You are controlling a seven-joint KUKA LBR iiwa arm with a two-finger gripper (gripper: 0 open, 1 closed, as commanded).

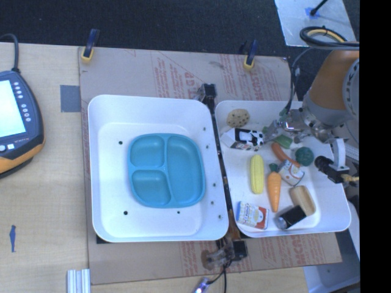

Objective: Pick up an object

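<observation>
A pendant (15,121) with a lit screen is seen at the far left of the bench. Next comes the left bin (104,218), in which a blue plate (166,170) with three compartments is laid flat near the middle. The right bin (333,221) is set just beside it, and the loose objects are gathered there. A cookie (238,116) is placed near the bin's top left corner, with a black-and-white cow toy (247,138) just below it. A corn cob (256,173) is laid upright in the picture beside a carrot (274,190), and a small carton (252,215) is found at the bin's near edge. Right of the carrot, a bread piece (302,199) is seen touching a dark block (291,217). A second carrot (281,152) and a green ball (305,157) are lodged close under the gripper (292,127), which is lowered over the bin's upper right part on the arm (333,84). Whether its fingers are spread or closed cannot be told, as they are perhaps hidden among shiny metal parts; nothing is seen held between them.
</observation>
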